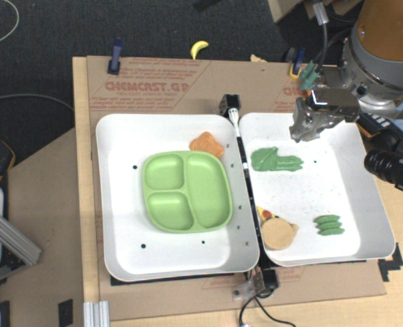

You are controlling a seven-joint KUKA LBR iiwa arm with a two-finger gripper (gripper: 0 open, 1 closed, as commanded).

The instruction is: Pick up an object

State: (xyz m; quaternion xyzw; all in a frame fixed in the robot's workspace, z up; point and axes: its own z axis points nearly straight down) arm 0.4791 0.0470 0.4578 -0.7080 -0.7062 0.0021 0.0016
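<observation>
1. The arm (385, 39) is reached in from the right; the gripper (303, 133) is hung over the right bin (365, 189), near its far rim.
2. Jaw state cannot be told.
3. The leafy green piece (275, 160) lies just below the gripper, apart from it.
4. Open white floor is seen right of that piece; the tan disc (278, 234) and pea pods (329, 225) lie nearer the front rim.

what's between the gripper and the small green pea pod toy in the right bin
In the camera view, the stretch of white floor in the right bin from the gripper to the small green pea pod toy is bare; the flat green leafy toy lies left of it.
</observation>
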